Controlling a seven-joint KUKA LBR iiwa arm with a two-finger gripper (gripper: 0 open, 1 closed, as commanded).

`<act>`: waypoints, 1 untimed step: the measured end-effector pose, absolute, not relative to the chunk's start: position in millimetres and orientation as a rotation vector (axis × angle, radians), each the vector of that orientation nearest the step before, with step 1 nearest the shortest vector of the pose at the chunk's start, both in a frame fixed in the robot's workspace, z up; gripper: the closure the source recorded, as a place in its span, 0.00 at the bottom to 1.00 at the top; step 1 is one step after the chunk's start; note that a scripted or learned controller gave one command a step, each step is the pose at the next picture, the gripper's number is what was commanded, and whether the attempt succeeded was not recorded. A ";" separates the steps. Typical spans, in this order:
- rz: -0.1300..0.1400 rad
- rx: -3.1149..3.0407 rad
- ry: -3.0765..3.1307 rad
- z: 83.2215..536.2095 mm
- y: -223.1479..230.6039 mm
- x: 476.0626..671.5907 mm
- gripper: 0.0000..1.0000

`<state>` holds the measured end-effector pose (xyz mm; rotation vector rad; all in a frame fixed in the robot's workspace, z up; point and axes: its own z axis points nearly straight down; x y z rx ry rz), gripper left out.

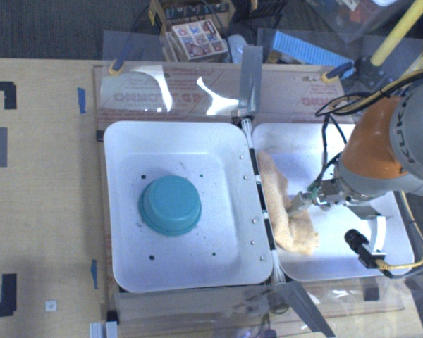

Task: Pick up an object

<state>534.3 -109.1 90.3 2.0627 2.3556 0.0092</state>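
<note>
end effector (301, 201) touching the tan sponge (287, 206).

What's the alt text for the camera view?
The gripper reaches from the right into the right bin, its tip at a tan sponge lying along the bin's left wall. A teal bowl sits upside down in the left bin.

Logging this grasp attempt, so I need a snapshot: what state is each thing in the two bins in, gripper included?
Teal bowl: upside down, alone in the left bin.
Tan sponge: lying lengthwise along the right bin's left wall, untouched side facing up.
Gripper: lowered in the right bin, tip at the sponge's right edge; grasp not confirmed.
</note>
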 end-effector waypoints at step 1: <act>0.018 2.062 2.352 101.2 -108.3 536.0 1.00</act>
